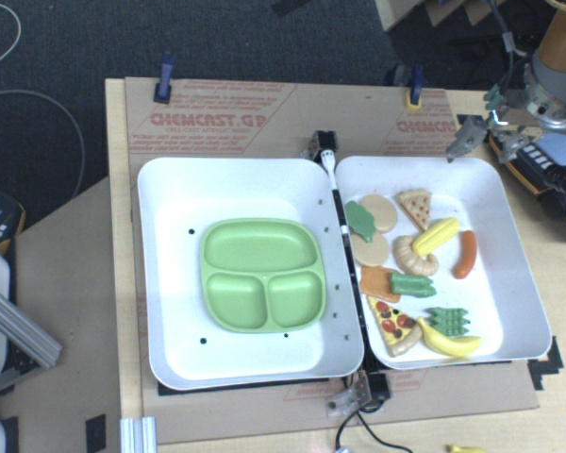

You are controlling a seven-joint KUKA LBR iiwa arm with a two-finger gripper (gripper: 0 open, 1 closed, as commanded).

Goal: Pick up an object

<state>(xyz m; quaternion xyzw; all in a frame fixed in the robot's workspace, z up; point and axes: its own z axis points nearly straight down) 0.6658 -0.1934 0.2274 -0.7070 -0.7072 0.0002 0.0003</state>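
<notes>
The right white bin holds several toy foods: a green leaf, a tan cookie, a cracker wedge, a yellow piece, a red sausage, a croissant, a green pickle, a pizza slice and a banana. My gripper hangs over that bin's back right corner, apart from all the foods. Its fingers look spread, with nothing between them.
The left white bin holds a green divided plate. A black hinge strip runs between the bins. Blue clamps hold the cardboard base at the back. Cables and gear lie at the right edge.
</notes>
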